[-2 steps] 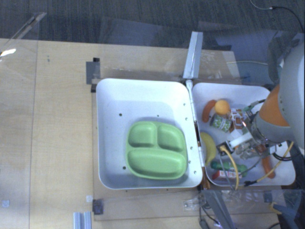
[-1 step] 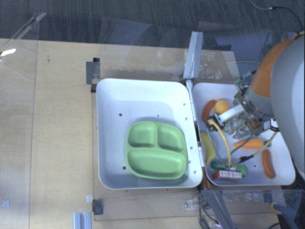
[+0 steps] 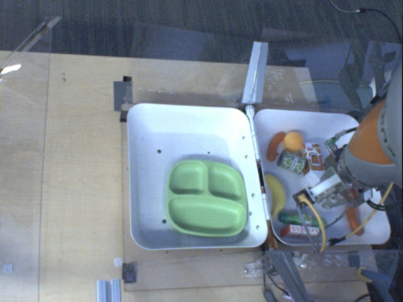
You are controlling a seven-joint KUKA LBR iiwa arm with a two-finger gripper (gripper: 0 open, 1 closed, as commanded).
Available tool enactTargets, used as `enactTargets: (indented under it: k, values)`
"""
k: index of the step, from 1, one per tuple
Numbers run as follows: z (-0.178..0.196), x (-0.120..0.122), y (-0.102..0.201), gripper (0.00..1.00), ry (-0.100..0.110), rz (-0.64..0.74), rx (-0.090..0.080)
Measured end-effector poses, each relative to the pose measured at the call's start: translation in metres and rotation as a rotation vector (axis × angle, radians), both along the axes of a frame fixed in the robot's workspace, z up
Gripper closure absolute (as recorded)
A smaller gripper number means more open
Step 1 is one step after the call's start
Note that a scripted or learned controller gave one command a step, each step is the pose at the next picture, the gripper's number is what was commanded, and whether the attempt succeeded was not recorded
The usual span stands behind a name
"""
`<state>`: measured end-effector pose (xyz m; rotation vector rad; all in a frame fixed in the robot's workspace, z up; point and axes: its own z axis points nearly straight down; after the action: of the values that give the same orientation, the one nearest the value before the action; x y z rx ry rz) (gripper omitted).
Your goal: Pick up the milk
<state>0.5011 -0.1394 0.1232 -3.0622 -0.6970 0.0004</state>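
Milk carton, a small green-and-white pack, lies in the right bin, toward that bin's far half and close to the divider between the two bins. An orange sits just behind the carton, touching or nearly touching it, and a red oblong item lies on the orange's left side. A small red-and-white pack lies just to the right of the carton.

Jaws are positioned low over the near half of the right bin, apart from the carton. Whether the jaws are open or closed cannot be told; wrist hardware and cables obscure them. Nothing is visibly held.

A banana lies along the left wall of the right bin. A green-handled item and a red-and-white flat pack lie at the near edge. A yellow cable loops over this area.

The left bin holds a green three-compartment tray, lying flat in the near half. Both bins rest on the wooden tabletop.
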Motion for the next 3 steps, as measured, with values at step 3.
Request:
enactTargets:
  k: [3]
  values:
    - [0.069,0.007,-0.004,1.0,-0.005,-0.124,0.0]
